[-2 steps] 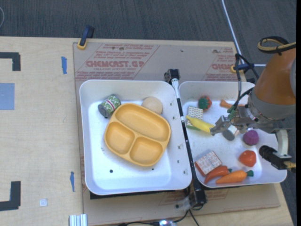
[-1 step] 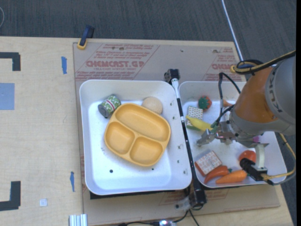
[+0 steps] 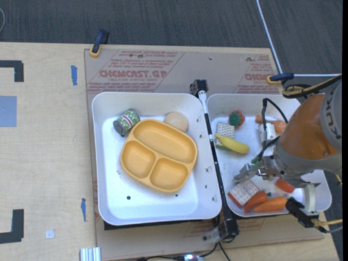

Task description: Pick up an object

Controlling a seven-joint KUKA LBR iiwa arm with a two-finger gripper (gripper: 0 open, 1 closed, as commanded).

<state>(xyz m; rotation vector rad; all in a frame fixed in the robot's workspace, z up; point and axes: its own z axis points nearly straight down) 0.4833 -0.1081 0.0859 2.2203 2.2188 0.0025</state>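
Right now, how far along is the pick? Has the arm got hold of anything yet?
Nothing looks picked yet. The gripper is low inside the right bin, its tip above the checkered block and the carrots. Nothing shows between its fingers. The banana, the strawberry and the other pieces lie in the bin. Left: closing on one piece and lifting it.

A single fixed camera looks down at a slant from above the bench [image 3: 43, 162], far enough to take in both white bins [image 3: 103, 145] edge to edge, with the arm [image 3: 312, 132] entering from the right.
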